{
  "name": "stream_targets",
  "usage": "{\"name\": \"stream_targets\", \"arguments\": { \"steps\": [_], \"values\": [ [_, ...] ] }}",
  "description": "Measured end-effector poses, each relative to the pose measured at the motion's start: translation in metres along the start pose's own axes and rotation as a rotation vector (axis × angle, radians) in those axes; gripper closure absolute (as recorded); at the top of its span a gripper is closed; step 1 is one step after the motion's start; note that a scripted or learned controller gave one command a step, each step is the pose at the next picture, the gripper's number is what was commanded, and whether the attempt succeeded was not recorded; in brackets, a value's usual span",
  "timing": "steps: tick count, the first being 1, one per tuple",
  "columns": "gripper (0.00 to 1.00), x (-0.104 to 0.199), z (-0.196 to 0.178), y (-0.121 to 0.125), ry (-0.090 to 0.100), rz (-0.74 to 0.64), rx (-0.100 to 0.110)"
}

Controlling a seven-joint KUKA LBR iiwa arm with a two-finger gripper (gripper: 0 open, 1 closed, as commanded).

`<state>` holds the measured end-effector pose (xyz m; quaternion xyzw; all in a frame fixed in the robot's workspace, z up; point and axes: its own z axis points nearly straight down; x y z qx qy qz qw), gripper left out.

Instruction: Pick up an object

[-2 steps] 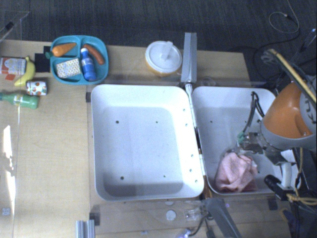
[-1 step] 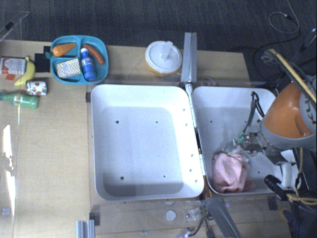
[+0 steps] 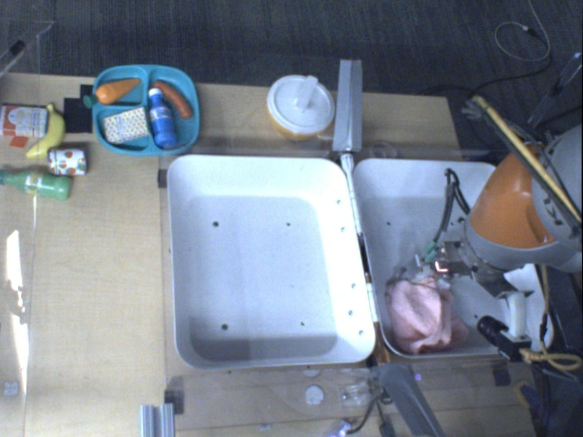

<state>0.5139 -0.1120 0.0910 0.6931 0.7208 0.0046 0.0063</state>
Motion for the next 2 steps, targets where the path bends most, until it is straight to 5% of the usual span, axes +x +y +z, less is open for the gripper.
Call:
{"name": "stream_targets", "arguments": {
  "steps": [1,2],
  "values": [
    [0.0,-0.017,0.0,0.004,0.003,0.049,0.0],
    [1.0,-0.017,-0.012,0.007,0.0,0.046,-0.008]
  ]
}}
